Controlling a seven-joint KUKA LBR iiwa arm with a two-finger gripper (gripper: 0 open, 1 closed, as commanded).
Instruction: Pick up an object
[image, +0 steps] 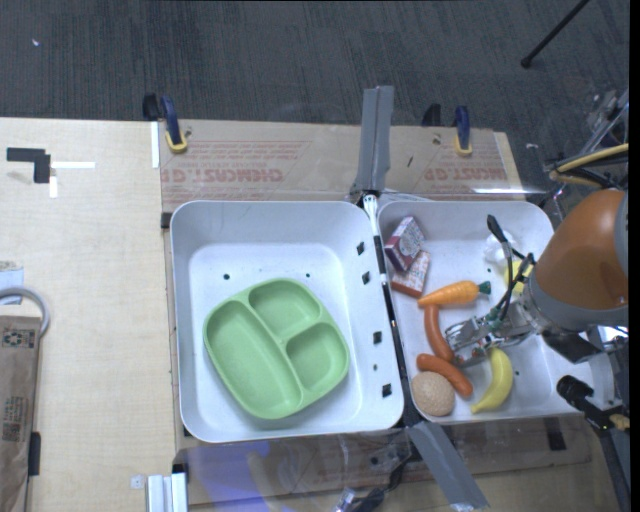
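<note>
— Camera view check: where is the two-finger metal gripper?

— Low in the right shallow white bin, just beside the red sausage-shaped toys. Whether its fingers are spread or pressed together, I cannot tell.

— What lies around it?

— An orange plastic carrot above, a yellow plastic banana below right, a tan egg-shaped piece below. A small red-and-white carton sits higher up.

— The left white bin?

— A green three-compartment plastic plate.
</note>
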